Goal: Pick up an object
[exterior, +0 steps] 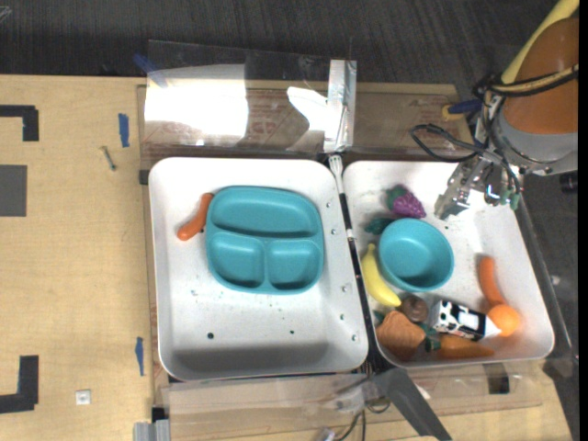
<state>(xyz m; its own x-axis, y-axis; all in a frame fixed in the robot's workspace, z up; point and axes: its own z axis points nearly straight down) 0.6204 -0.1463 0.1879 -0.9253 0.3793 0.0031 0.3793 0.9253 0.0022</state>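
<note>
Your gripper (457, 196) hangs over the far part of the right bin (536, 274), metal fingers pointing down; you cannot tell whether they are parted or closed, and nothing sits between them. Just beside it lie a knobbly purple grape bunch (405, 203) and a smooth round teal bowl (416, 254). A glossy yellow banana (377, 281) touches the bowl's left. In the left bin (175, 320), a compartmented teal plate (265, 238) lies beside an orange sausage shape (194, 218)

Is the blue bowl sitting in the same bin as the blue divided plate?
No, the blue bowl sits in the right bin, while the divided plate lies in the left bin.
</note>
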